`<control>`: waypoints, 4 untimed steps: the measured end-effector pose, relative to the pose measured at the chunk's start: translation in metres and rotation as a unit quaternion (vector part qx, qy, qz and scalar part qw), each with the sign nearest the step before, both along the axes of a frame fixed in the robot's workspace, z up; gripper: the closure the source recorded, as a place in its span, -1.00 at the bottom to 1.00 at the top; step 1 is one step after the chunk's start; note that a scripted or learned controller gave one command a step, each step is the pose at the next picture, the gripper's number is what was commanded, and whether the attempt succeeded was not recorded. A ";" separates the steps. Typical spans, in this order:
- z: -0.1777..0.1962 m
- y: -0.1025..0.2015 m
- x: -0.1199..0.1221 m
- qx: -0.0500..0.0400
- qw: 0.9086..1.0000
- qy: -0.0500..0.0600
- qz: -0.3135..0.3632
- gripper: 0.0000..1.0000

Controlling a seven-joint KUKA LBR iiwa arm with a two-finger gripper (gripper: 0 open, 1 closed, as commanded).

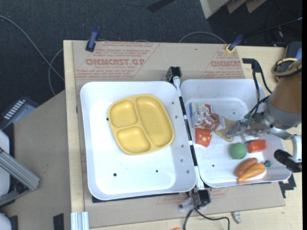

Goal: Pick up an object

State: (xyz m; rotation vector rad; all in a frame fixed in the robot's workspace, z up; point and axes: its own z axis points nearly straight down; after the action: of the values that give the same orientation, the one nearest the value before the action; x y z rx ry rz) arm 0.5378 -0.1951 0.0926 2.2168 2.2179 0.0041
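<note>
Green ball point(238, 150): round, plain, lying in the right bin point(216, 87). Claw point(238, 130) sits just above it, apparently apart; finger state cannot be determined.

fixed overhead camera, slanted down, both bins point(91, 128)

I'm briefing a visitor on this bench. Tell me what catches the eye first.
The yellow three-compartment plate stands out in the middle of the left bin. In the right bin, a green ball, two carrots and an orange-red block cluster near the arm's gripper.
</note>
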 end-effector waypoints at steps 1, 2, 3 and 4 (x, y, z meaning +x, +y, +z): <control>-0.003 0.027 -0.038 -0.003 1.000 -0.005 -0.001 -1.00; 0.087 -0.006 0.031 0.000 1.000 0.001 0.000 -1.00; -0.004 0.008 0.003 -0.001 1.000 -0.002 0.000 -1.00; -0.003 0.034 -0.039 -0.003 1.000 -0.005 -0.001 -1.00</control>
State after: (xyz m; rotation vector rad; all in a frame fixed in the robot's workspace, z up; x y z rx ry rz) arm 0.4989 -0.1609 0.0892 2.2097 2.2079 0.0083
